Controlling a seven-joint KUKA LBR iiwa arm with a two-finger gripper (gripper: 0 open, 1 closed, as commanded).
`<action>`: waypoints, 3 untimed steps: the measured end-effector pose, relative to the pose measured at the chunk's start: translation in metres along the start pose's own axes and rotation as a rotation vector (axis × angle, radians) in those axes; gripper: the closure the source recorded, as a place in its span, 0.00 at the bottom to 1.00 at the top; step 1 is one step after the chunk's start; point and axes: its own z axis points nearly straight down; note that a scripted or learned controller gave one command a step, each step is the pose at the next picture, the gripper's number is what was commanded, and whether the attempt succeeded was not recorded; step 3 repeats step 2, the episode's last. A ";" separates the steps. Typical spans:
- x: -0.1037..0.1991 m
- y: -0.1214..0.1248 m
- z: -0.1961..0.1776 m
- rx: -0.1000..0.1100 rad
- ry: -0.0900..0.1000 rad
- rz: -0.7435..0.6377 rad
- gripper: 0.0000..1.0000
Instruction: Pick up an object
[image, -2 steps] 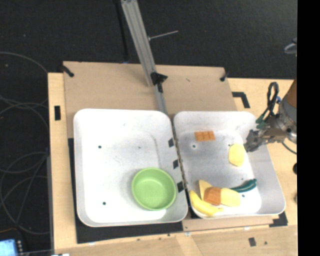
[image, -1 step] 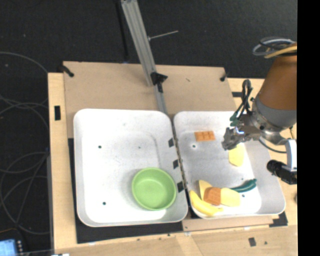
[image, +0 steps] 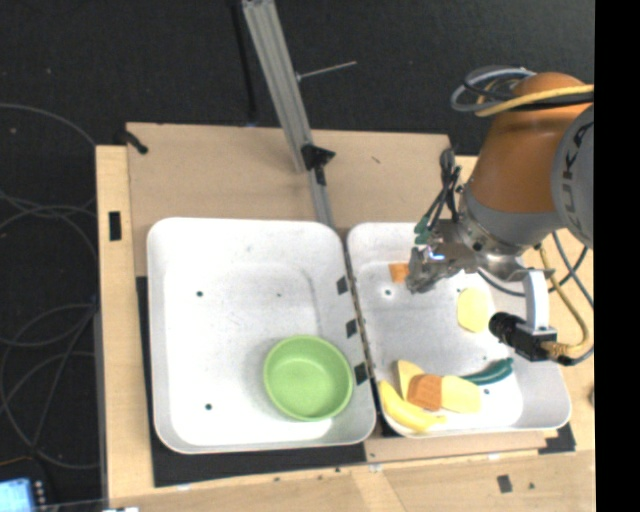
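A small orange block lies in the right bin, near that bin's far left corner, just left of the pincer and touching or nearly touching it. Whether the pincer is open or closed cannot be told. Nearer the right bin's front lie a yellow piece, a green-handled tool and a heap of yellow and orange items. A green bowl sits in the left bin.
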 end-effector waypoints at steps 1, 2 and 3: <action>0.048 0.000 0.006 0.002 -0.001 0.001 1.00; 0.095 0.002 0.020 0.004 -0.001 0.002 1.00; 0.095 0.002 0.020 0.004 -0.001 0.002 1.00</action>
